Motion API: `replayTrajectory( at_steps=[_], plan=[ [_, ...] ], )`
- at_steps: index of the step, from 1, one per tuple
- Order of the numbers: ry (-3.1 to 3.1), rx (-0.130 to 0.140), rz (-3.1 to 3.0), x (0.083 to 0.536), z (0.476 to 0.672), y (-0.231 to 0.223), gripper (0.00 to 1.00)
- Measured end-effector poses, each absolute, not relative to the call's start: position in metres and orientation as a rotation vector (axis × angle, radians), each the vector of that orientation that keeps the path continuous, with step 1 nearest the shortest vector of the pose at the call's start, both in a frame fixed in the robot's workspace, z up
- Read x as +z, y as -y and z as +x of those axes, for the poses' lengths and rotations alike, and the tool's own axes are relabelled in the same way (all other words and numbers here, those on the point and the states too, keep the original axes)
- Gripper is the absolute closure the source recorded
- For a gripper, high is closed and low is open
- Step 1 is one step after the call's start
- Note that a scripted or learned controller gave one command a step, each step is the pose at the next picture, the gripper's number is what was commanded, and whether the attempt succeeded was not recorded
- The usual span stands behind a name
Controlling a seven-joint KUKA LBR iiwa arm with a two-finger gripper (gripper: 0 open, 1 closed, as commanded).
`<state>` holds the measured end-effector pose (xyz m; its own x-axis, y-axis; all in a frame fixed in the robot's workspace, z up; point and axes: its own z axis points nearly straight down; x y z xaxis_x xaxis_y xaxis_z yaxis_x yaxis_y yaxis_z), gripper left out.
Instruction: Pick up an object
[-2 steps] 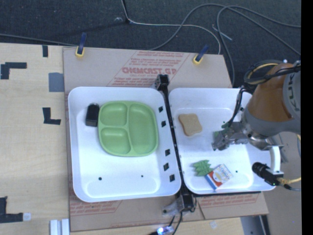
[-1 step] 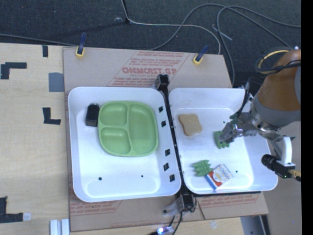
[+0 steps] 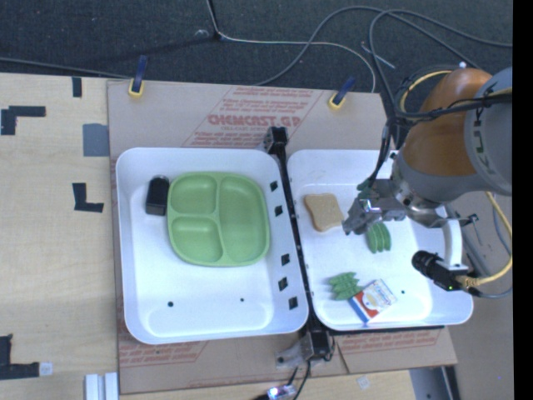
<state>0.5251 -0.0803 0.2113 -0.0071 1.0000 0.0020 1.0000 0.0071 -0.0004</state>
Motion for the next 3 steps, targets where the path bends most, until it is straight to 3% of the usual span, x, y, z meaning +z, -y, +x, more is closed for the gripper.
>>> replayTrajectory(
  at_steps=[2,3],
  plan=[
    [2.228,0.000,-2.211,0.224,0.525,-0.034,1.00],
    [2.227,0.001,-2.212,0.215,0.541,-0.085,1.00]
  ],
)
